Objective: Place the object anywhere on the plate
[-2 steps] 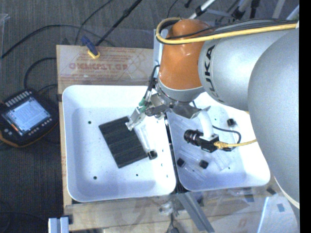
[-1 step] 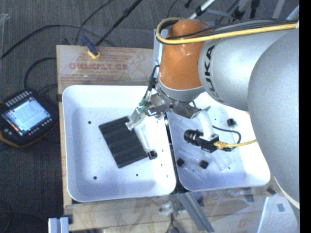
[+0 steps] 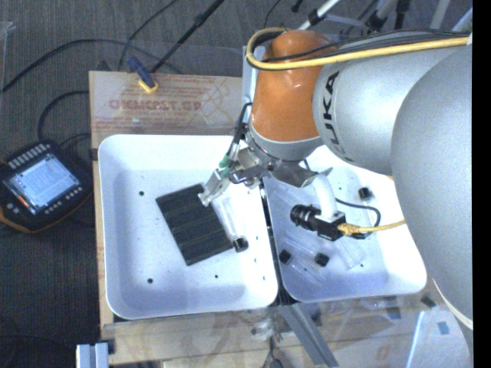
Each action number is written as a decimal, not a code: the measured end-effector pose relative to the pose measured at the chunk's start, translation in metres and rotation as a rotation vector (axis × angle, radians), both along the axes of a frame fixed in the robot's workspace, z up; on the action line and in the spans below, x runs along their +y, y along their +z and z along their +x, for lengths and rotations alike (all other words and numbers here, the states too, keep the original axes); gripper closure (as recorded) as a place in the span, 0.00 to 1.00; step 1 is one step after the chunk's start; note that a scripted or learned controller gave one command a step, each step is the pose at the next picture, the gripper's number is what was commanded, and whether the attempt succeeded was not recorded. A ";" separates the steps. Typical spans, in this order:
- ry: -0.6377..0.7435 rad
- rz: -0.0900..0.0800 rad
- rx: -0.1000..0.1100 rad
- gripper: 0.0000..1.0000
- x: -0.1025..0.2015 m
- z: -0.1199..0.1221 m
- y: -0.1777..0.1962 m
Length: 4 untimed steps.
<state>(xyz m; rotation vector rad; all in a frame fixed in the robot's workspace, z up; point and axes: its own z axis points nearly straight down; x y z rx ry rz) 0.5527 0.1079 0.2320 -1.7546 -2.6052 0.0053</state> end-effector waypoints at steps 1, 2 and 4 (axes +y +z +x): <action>0.000 0.000 0.000 0.00 0.000 0.000 0.000; 0.000 0.000 0.000 0.00 0.000 0.000 0.000; 0.000 0.000 0.000 0.00 0.000 0.000 0.000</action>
